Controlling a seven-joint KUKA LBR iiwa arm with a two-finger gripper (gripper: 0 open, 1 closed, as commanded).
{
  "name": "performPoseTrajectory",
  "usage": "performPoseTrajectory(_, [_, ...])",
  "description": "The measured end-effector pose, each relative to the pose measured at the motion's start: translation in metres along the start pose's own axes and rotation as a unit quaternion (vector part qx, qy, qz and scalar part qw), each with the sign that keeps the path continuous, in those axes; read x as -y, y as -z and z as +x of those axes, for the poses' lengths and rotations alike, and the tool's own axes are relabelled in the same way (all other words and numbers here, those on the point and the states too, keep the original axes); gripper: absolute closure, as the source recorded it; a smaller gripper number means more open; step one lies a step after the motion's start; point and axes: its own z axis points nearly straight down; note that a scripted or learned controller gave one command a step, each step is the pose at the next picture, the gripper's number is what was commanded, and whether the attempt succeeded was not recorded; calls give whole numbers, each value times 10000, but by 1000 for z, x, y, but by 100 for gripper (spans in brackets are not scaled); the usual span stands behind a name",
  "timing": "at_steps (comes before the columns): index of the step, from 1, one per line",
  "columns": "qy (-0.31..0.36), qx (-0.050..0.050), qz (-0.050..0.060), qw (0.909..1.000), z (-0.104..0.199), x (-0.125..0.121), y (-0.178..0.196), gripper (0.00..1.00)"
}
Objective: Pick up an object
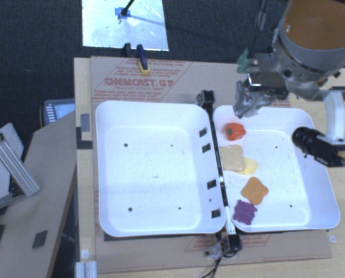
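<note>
The right bin point(311, 213) holds several small objects along its left side. A red-orange tomato-like piece point(235, 131) lies near the far left corner. Below it lie a tan slab point(232, 157), with a pale yellow piece point(250, 167) peeking out at its right edge. Further toward the front rest an orange piece point(255, 190) and a purple piece point(244, 212). My gripper point(246, 107) hangs above the bin's far left corner, just up and right of the red piece, with nothing seen between its fingers.
The left bin point(155, 167) lies beside the right one, joined by black clips point(210, 149) along the shared wall. A black cylindrical device point(317, 145) on a white bracket juts over the right bin's right edge. A reflective sheet point(124, 15) lies beyond the bench.
</note>
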Motion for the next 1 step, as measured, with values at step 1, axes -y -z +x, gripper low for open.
performPoseTrajectory(1, [3, 17, 73, 10000, 87, -31, -127, 100])
